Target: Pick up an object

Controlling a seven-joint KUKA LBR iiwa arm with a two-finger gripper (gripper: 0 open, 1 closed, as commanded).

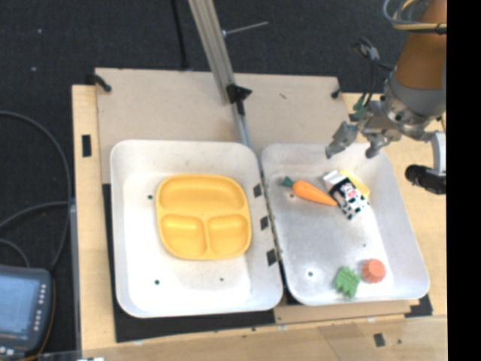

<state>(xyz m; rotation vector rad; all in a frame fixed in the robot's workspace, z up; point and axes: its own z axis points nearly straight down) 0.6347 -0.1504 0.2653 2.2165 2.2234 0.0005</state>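
Two white bins sit side by side on the bench: the left bin bears a yellow divided tray, and the right bin carries everything worth picking. Above the right bin's far edge hangs the arm, its gripper poised over bare bin floor with nothing between the fingers; the jaws stand spread wide, touching no object. Nearest below it lie a toy carrot and, touching its thick end, a small black-and-white box on something yellow. Well apart, by the near edge, a small red-orange piece sits just beside a green one. The likeliest failure, as I judge it, is a descent onto the carrot-and-box pair: because they touch, one finger may land on the box and shove both aside, or the carrot's rounded, tapering body may squirt out of the closing jaws. Dropping straight down from here would likely close on air.
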